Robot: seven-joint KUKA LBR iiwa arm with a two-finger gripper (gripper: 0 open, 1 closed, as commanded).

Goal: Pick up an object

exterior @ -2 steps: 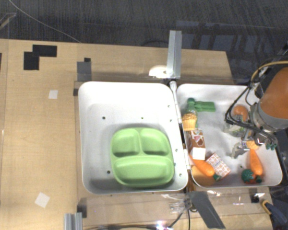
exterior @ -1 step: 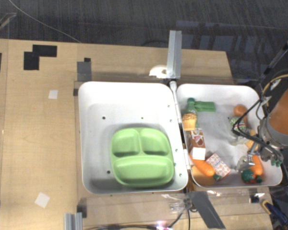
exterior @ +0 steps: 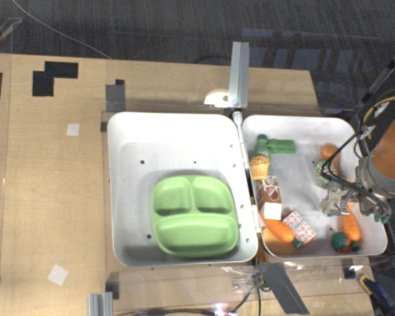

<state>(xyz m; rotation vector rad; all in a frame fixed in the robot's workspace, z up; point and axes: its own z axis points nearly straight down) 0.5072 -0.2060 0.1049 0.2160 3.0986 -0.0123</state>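
The right bin (exterior: 296, 129) holds several small toys. A green bottle (exterior: 277, 146) lies at its back, with a yellow cone-shaped toy (exterior: 259, 165) and a brown carton (exterior: 270, 189) along the left wall. An orange carrot (exterior: 278, 230) and a patterned box (exterior: 302, 228) lie at the front. My gripper (exterior: 335, 201) hangs low over the right side of this bin, just left of a second carrot (exterior: 351, 226) and above a red-and-green berry (exterior: 342, 242). An orange ball (exterior: 327, 152) sits behind the gripper. Nothing is visibly held.
The left bin (exterior: 138, 143) holds a green divided plate (exterior: 195, 214) toward its front. A metal post (exterior: 239, 74) stands behind the wall between the bins. Cables (exterior: 365, 120) loop around the arm at the right edge.
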